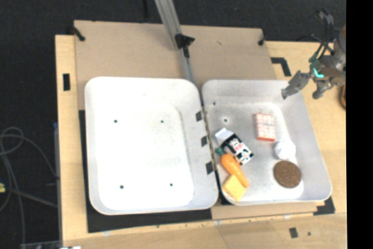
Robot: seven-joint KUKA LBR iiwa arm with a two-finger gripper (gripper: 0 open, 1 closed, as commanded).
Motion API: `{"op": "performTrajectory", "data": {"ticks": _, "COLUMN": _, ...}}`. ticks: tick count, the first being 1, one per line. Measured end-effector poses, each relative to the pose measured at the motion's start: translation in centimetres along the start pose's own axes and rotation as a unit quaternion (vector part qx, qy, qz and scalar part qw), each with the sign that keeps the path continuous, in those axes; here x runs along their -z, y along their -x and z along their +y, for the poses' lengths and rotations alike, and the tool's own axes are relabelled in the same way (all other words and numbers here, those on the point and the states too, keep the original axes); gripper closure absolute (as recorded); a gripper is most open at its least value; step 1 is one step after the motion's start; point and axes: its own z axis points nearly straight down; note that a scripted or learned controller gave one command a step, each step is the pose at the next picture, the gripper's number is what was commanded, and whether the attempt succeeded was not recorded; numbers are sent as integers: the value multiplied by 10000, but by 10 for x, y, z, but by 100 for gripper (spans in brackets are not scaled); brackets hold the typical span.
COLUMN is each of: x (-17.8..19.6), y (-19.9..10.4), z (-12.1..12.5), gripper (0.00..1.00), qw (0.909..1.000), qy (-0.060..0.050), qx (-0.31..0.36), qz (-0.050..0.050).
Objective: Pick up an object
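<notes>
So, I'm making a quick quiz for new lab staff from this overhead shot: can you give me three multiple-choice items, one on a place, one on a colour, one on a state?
1. Where does the brown disc lie?
A. In the left bin
B. Near the front right corner of the right bin
C. On the bench outside both bins

2. What colour is the carrot-shaped toy?
A. Orange
B. Blue
C. Purple

3. Where is the gripper just now?
A. Pressed down on the disc
B. Over the middle of the left bin
C. At the far right corner of the right bin, apart from all the objects

Answers: 1 B, the disc sits low on the right in the right bin, just below the small white object. 2 A, it is plainly orange, lying beside the yellow block. 3 C, it sits by the bin's far right rim, away from the red-and-white box.
</notes>
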Motion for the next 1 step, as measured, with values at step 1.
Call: {"op": "performTrajectory", "data": {"ticks": 1, "x": 3, "y": 1, "z": 0, "gripper": 0, "qw": 10000, "qy": 18, "qx": 10, "qz": -19}}
